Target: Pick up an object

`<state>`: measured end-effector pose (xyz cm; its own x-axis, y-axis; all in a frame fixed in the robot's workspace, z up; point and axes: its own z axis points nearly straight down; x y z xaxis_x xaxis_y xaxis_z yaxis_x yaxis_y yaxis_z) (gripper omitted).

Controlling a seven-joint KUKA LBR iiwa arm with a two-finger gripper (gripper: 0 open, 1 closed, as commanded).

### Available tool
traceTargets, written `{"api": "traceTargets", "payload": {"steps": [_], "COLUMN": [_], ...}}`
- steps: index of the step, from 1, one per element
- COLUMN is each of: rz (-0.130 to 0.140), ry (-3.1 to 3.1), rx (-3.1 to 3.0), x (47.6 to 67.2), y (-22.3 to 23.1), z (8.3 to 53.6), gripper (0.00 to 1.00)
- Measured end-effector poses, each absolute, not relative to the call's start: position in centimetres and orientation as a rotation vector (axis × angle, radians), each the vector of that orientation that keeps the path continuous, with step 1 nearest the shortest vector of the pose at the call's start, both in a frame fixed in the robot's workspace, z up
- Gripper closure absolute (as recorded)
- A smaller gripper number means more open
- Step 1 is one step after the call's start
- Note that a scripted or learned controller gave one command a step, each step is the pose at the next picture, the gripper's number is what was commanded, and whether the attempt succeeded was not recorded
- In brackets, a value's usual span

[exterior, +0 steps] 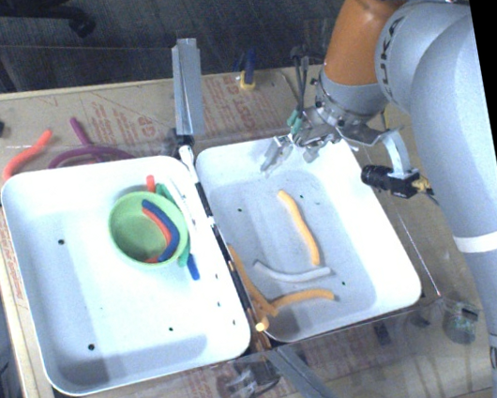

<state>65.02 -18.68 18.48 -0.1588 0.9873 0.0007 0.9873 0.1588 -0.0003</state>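
At centre left, the left white bin (57, 303) holds a green bowl (144, 229) (coloured pieces inside). The right bin (387, 255) holds a yellow-orange strip (300, 226), a grey strip (292, 275) and an orange strip (299, 299). The gripper (280, 151), empty with fingers spread, hovers at that bin's upper edge.

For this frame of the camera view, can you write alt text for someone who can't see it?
A grey arm's gripper hovers at the far edge of the right bin, which holds an orange strip, a white strip and another orange piece. The left bin holds a green bowl with colored pieces in it.
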Motion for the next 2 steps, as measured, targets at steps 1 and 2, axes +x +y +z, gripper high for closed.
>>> {"api": "traceTargets", "payload": {"steps": [1, 2], "rz": [-0.001, -0.001], "ry": [-2.456, -2.459], "rx": [-1.959, -1.955], "x": [62.8, 62.9], "y": [-21.0, -20.9], "z": [9.2, 10.3], "gripper": [0.00, 1.00]}}
